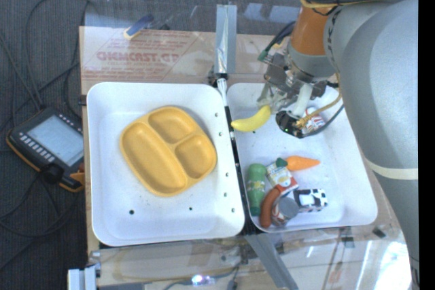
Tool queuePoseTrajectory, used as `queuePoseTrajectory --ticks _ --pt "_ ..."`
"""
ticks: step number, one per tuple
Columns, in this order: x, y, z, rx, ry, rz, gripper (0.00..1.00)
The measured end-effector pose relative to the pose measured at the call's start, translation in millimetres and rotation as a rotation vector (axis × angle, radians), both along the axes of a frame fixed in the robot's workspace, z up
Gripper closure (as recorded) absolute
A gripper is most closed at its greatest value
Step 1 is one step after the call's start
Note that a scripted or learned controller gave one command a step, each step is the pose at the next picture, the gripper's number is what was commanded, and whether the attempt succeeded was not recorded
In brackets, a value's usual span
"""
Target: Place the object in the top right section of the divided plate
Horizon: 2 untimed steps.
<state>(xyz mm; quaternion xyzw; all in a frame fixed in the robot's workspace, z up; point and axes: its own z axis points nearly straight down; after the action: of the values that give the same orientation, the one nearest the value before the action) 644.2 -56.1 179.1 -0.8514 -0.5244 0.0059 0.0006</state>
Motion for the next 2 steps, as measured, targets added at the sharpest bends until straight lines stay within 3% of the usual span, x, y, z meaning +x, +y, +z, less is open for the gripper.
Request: queuePoseTrajectory --ticks 1,2 --pt "-54.0 43.9 -0.3 0.006 0.001 0.135 1.00" --pt "-31.3 82.2 -0.2 0.005 0.000 0.301 1.00"
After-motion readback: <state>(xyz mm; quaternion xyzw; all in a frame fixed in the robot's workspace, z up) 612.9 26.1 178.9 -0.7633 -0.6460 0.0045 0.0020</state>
